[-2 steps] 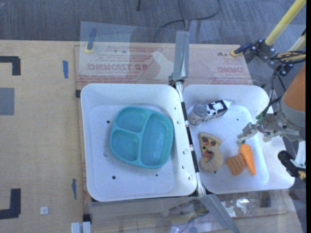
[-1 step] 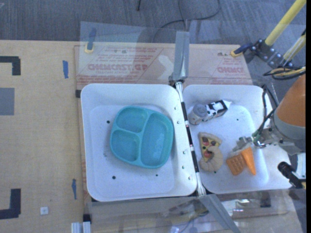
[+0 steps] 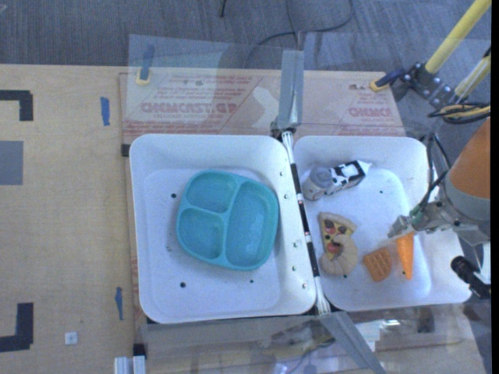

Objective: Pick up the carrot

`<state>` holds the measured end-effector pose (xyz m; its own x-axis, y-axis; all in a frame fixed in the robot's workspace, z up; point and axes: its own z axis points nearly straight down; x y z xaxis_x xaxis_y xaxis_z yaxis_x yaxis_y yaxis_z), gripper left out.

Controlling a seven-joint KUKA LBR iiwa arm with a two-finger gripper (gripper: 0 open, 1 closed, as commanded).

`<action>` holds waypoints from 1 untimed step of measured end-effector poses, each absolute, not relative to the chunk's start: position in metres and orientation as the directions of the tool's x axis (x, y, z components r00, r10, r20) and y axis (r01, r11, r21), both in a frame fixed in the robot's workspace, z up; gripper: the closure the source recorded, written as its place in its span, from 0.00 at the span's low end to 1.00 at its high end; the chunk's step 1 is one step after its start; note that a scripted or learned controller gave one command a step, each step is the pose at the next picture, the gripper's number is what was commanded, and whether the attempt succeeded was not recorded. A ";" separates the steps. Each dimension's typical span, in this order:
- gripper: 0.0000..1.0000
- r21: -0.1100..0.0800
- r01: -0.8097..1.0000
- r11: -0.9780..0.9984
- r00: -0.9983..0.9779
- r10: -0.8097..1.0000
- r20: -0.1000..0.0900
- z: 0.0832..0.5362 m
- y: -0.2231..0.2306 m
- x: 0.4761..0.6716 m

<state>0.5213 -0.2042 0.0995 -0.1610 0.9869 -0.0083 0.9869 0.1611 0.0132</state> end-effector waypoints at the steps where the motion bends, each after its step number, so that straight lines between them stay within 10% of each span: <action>1: 1.00 0.004 0.799 0.601 -0.601 0.799 -0.003 0.190 -0.136 0.483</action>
